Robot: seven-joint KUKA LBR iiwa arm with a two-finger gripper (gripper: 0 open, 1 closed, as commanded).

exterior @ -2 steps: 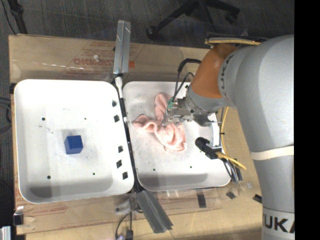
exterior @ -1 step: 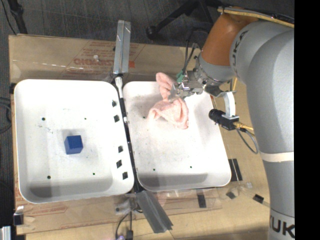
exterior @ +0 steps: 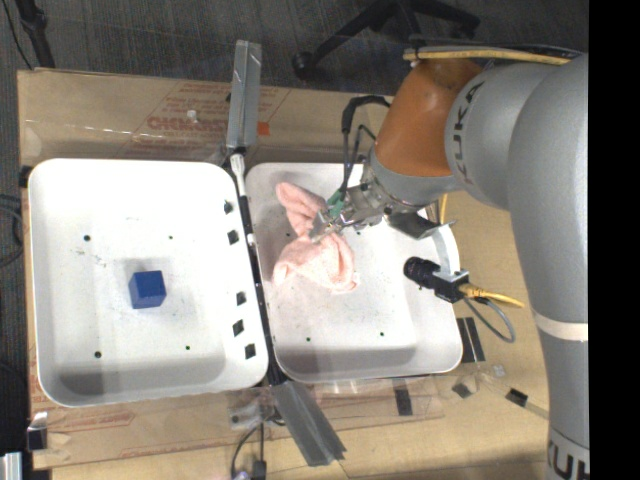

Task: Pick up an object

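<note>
I have the claw (exterior: 328, 218) down on the pink cloth (exterior: 315, 248) in the right bin (exterior: 400, 343), at the cloth's upper right edge. I cannot tell its opening. The cloth's long axis runs away down-left from the claw; the blue cube (exterior: 147, 288) sits well left.

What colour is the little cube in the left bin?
Blue. The cube shows clearly in the camera view.

Grey arm (exterior: 520, 158) comes in from right, orange band above wrist, wrist bent down toward view's left. Tool (exterior: 330, 218) low at arm's tip, fingers pinched onto pink cloth (exterior: 315, 253).
</note>
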